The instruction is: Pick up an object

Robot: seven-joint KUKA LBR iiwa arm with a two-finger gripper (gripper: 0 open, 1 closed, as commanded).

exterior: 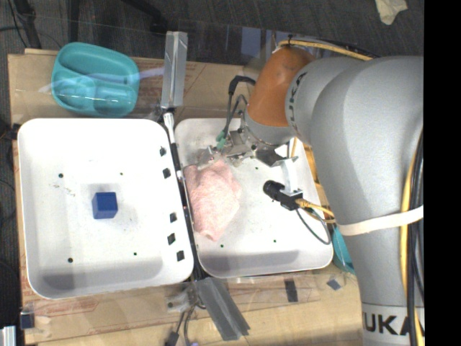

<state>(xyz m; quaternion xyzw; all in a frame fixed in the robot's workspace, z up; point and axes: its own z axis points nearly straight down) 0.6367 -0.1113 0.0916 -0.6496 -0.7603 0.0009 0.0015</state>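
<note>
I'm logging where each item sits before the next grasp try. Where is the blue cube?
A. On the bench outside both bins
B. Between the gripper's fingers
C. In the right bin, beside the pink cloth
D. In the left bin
D: the blue cube rests alone on the floor of the left bin, while the pink cloth lies in the right bin.

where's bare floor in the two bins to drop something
Most room is in the left bin: bare floor all around the blue cube. In the right bin, a free strip runs along the near wall, right of the pink cloth. Its far end is crowded by the arm and claw.
</note>
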